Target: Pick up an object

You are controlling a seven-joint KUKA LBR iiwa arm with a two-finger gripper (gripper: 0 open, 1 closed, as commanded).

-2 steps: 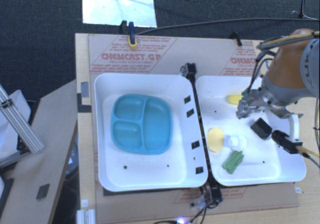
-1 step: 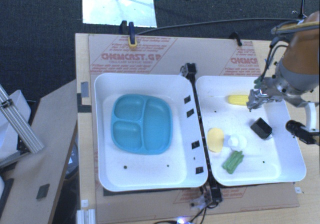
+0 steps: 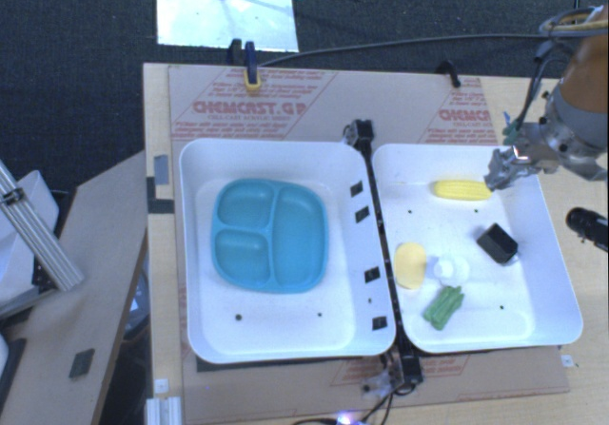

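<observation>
My gripper (image 3: 502, 172) sits over the upper right part of the right bin (image 3: 561, 314), just beside the right end of the yellow corn cob (image 3: 461, 189). Whether it is spread or pressed together I cannot tell. Below it in the same bin lie a black block (image 3: 497, 242), a pale yellow piece (image 3: 410, 264), a white piece (image 3: 450, 270) and a green piece (image 3: 442, 306). The left bin (image 3: 205, 328) holds a blue divided plate (image 3: 269, 234).
</observation>
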